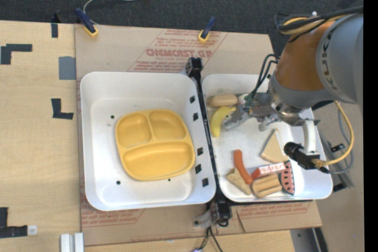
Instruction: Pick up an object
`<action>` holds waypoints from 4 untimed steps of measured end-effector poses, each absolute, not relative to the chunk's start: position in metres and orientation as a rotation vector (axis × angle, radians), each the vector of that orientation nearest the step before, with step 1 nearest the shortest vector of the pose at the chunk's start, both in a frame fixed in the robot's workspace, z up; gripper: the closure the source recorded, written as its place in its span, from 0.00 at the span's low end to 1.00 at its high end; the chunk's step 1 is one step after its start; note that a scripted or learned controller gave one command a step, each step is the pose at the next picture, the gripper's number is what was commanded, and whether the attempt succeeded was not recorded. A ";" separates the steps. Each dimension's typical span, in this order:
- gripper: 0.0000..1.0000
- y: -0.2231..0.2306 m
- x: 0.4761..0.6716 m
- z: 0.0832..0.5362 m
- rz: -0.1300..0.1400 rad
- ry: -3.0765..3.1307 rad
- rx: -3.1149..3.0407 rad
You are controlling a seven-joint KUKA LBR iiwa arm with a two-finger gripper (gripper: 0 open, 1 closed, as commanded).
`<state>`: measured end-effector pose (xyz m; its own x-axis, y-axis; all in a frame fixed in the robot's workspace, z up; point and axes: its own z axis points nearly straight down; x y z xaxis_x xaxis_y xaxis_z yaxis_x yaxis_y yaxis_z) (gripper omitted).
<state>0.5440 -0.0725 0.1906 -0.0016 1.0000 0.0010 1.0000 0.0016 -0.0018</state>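
Observation:
The right bin (319,186) holds several toy foods. A yellow banana (217,121) lies by its left wall, with a brown bun (223,100) just behind it. Toward the front are a red sausage (239,161), a tan sandwich wedge (272,149), a hot-dog roll (266,186) and a watermelon slice (287,179). My gripper (248,120) is low over the bin's back middle, just right of the banana. It is open, its left finger close to the banana's right side. Nothing shows between the fingers.
The left bin (94,127) holds a yellow divided plate (155,144). A black divider (202,127) runs between the bins. The arm's orange band (301,65) and cables hang over the right bin's back right corner. Clamps (87,22) pin the cardboard at the back.

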 end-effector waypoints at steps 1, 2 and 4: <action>0.00 -0.097 0.548 0.086 -0.002 -2.223 -2.221; 0.00 -0.095 0.612 0.086 -0.003 -2.226 -2.223; 0.00 -0.099 0.655 0.080 0.074 -2.188 -2.168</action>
